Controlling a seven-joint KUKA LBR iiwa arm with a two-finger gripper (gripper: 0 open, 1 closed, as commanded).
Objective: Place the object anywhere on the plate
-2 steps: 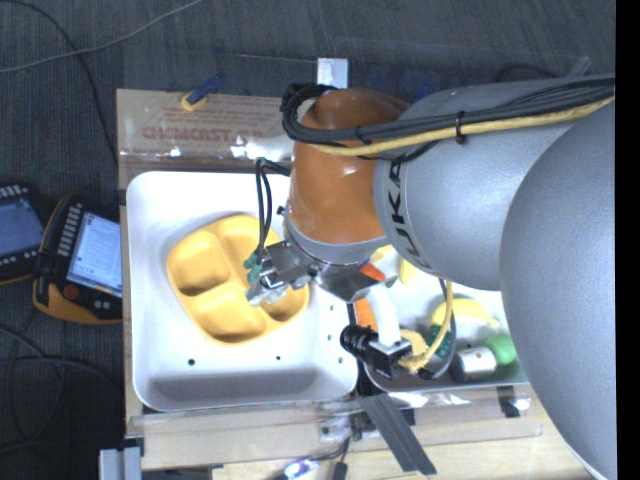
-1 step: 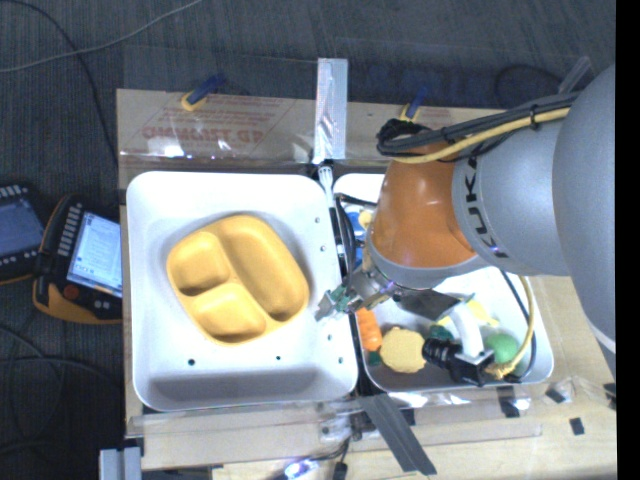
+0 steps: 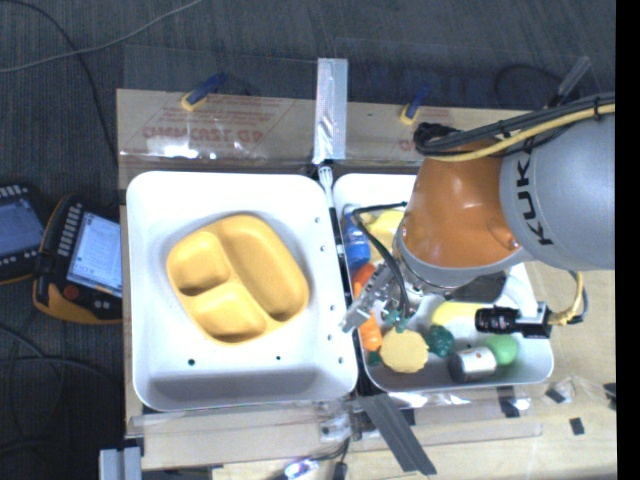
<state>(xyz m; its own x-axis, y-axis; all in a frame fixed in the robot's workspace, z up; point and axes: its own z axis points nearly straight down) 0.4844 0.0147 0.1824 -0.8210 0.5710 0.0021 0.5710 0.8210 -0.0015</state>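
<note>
Yellow plate (image 3: 237,276) in left bin, jaws (image 3: 372,303) — over right-bin clutter

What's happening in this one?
The arm is reaching down into the right bin, its tool low among small toys near the bin's left wall. The yellow plate sits in the left bin with nothing on it yet. Whether the tool has hold of anything can't be seen.

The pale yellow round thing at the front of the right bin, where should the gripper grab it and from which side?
Probably from above, across the middle of the yellow round object. It lies low with its top exposed, while an orange piece and a green piece crowd its sides, so its front-to-back width looks freest.
</note>
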